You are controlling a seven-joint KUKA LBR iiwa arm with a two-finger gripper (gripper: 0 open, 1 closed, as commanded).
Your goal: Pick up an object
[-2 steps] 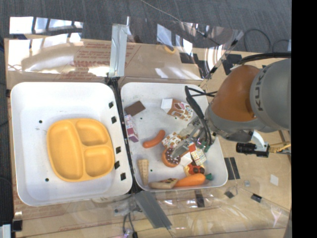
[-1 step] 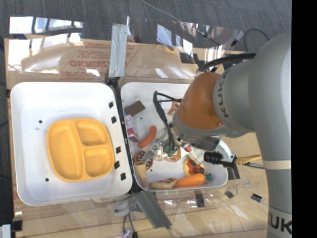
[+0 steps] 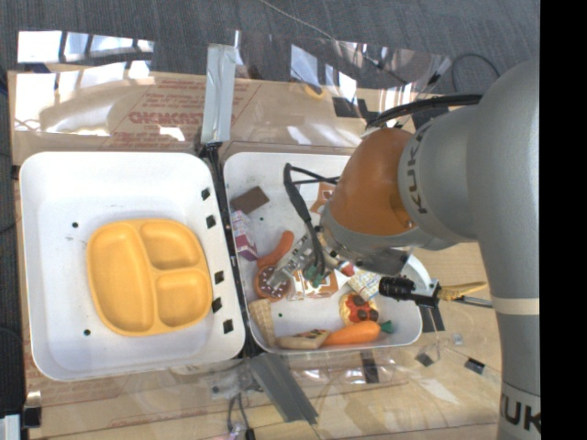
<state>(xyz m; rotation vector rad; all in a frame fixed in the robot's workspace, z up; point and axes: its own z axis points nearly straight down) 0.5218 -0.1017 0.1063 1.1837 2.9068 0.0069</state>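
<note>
**Arm low over the toy pile in the right bin**

The gripper (image 3: 307,269) hangs over the middle of the right bin (image 3: 275,168), among small play-food pieces. Whether its jaws are spread or pressed together I cannot tell; the wrist hides them, and nothing is visibly between them.

No target is named. The nearest candidates are a red sausage (image 3: 280,246) just left of the jaws and a round brown cookie (image 3: 271,284) just left and nearer the front rim. A carrot (image 3: 353,335) lies further toward the front wall to the right, and a brown block (image 3: 249,198) sits apart toward the back wall.

All look like light, rigid toys with smooth skins, so likely slippery rather than fragile. The sausage would best be pinched across its narrow middle; the flat cookie offers little edge and may slide away.

The bin floor is smooth white plastic with low walls. Pieces crowd around the jaws, so closing could nudge neighbours. The left bin (image 3: 46,191) holds a yellow tray (image 3: 147,275), well apart from the jaws.
</note>
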